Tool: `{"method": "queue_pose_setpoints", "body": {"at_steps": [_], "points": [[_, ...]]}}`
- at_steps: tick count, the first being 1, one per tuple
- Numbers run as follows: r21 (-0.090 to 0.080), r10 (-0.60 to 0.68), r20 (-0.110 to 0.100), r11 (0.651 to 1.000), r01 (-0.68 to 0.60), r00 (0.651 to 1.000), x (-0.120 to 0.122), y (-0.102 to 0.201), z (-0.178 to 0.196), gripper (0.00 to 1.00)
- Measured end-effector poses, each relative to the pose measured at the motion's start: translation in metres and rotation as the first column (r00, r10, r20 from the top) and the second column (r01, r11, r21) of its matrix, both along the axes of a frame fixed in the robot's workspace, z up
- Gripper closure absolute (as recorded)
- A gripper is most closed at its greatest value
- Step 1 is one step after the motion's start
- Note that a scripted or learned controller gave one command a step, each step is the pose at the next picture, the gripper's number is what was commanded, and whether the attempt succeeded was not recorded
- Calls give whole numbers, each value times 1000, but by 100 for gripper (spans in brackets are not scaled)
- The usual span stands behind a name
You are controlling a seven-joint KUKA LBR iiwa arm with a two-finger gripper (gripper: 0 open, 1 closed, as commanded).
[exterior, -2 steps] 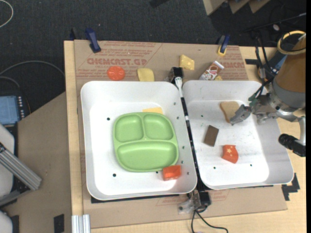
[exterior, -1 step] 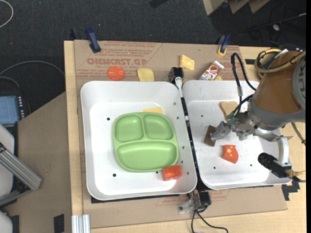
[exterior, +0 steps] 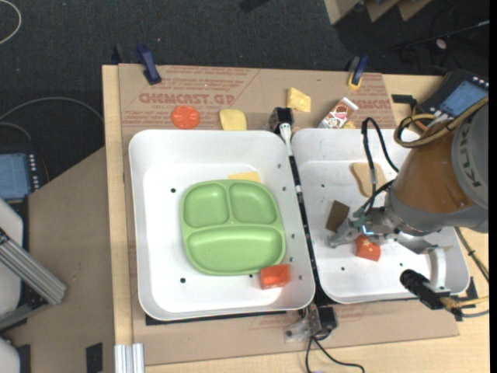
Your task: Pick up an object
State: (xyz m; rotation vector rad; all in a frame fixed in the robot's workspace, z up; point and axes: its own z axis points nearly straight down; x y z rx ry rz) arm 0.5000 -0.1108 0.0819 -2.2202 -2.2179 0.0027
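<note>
**Operator:** Where does the pick stand, and what should I watch?

**Manual:** You are looking at the pincer low in the right bin, reaching in from the arm's wrist at the right. The nearest candidate is the small red-orange block, which lies on the bin floor just beside and below the pincer tip. You cannot tell from this view whether the pincer is released or clenched; the tip is small and partly masked by the wrist. Nothing is visibly held.

**Operator:** What is the main risk?

**Manual:** A miss. The block appears offset from the tip rather than centred under it. If the pincer closes where it now is, you should expect it to close on air or to nudge the block aside.

**Operator:** Anything else nearby?

**Manual:** Yes. A dark brown piece lies just beside the tip on the other side, and a tan piece lies further up the bin. A closing stroke could catch the brown piece instead, or pinch an edge of it and let it slip on lifting. Note also the black cable looping above the bin; judge it a possible snag if the arm sweeps upward.

**Operator:** And the left bin?

**Manual:** It holds a green divided plate and a second orange block, well apart from the pincer. You need not expect interference there.
</note>
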Motion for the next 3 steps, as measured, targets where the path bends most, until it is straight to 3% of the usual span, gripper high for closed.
{"method": "queue_pose_setpoints", "body": {"at_steps": [1,2,3], "points": [[-4,-2,9,1000,2,1000,2,-1,14,100],[-4,-2,8,1000,2,1000,2,-1,13,0],[0,1,1,1000,-1,1000,-6,1,2,0]]}}
